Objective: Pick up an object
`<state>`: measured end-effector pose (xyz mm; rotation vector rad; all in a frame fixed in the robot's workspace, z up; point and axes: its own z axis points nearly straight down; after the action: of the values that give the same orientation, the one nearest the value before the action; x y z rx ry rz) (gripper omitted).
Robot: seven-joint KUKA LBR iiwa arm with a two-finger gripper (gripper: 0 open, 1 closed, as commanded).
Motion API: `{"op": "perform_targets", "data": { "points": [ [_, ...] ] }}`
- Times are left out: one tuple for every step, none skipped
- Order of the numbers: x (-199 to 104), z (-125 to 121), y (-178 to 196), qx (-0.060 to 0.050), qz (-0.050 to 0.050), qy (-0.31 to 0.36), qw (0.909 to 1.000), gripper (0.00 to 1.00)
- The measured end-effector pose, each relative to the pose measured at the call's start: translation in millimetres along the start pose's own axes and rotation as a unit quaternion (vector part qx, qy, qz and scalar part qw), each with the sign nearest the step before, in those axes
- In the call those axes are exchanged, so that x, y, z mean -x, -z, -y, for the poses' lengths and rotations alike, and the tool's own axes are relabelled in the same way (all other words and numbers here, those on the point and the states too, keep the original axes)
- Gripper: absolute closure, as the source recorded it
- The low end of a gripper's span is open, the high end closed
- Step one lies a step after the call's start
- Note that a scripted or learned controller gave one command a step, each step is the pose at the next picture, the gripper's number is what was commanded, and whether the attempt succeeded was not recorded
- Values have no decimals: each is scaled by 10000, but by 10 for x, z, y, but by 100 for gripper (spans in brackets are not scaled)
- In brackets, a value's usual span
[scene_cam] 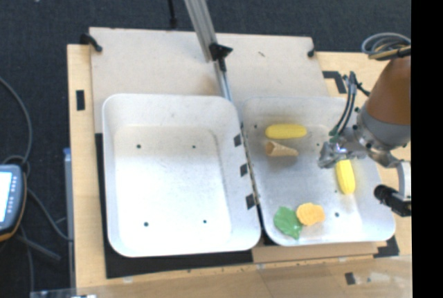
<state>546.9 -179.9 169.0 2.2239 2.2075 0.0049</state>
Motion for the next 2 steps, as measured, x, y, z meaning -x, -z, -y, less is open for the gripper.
{"op": "perform_targets", "data": {
  "points": [
    [78, -85, 603, 2, 0, 47, 10000, 100],
    [93, -98, 933, -14, -8, 55, 10000, 100]
  ]
}}
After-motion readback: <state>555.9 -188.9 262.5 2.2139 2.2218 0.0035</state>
